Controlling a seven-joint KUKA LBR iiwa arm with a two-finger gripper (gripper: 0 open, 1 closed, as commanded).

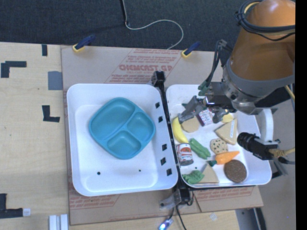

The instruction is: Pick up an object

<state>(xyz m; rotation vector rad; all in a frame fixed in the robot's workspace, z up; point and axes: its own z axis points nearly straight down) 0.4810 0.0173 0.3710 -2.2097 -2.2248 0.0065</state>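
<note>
On the pale wood-grain worktop (29, 143), a sheet of brown cardboard (144, 66) with red print lies under two shallow white plastic bins. The left bin (76, 176) has smooth, rounded corners and holds a glossy teal plate (122, 127), a soft-cornered square divided into three compartments and turned like a diamond. The right bin (261, 178) is crowded with small toy foods: a curved yellow banana (179, 131) along its left wall, a small cylindrical can (185, 154) with a red label just below it, a bumpy green pod (199, 147), a leafy green piece (194, 178) at the front edge, a tapering orange carrot (225, 157), a pale speckled cookie (218, 145), a wedge of yellow cheese (228, 131) and a round dark brown cookie (235, 170). The dark metal end effector (199, 110) hangs low over the back of this bin, just above the banana; whether it is clenched or released I cannot tell.
</note>
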